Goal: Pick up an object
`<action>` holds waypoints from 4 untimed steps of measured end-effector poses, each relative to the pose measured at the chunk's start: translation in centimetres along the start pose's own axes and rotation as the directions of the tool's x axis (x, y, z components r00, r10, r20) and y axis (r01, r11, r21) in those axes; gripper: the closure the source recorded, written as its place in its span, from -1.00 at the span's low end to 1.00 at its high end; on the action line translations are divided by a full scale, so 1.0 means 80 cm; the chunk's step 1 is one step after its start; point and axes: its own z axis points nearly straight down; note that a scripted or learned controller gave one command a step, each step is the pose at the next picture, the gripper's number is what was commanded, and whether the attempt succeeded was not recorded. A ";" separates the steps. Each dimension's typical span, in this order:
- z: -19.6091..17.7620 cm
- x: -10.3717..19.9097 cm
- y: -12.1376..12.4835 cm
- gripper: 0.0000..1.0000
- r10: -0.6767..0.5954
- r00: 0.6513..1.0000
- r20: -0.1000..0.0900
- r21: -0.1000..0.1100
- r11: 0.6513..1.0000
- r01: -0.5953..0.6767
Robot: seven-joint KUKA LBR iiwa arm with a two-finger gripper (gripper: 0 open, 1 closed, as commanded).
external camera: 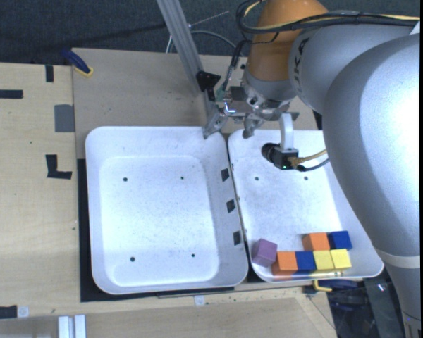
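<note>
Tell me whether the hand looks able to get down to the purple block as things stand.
Probably yes. The purple block sits exposed in the right bin, nothing over it; the hand hovers at the bins' far edge.

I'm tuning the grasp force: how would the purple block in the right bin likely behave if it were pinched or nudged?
The purple block looks like a rigid cube, so it should probably hold its shape when pinched. Its flat faces suggest it would slide, not roll. It lies beside the orange block near the bin's rim, so a nudge may jam it.
</note>
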 end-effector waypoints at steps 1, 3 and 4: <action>0.000 0.029 -0.026 -1.00 0.005 1.000 0.002 0.005 1.000 -0.005; -0.069 0.056 -0.098 -1.00 0.005 1.000 0.001 -0.002 1.000 -0.005; -0.076 0.097 -0.111 -1.00 0.002 1.000 0.000 0.003 1.000 -0.002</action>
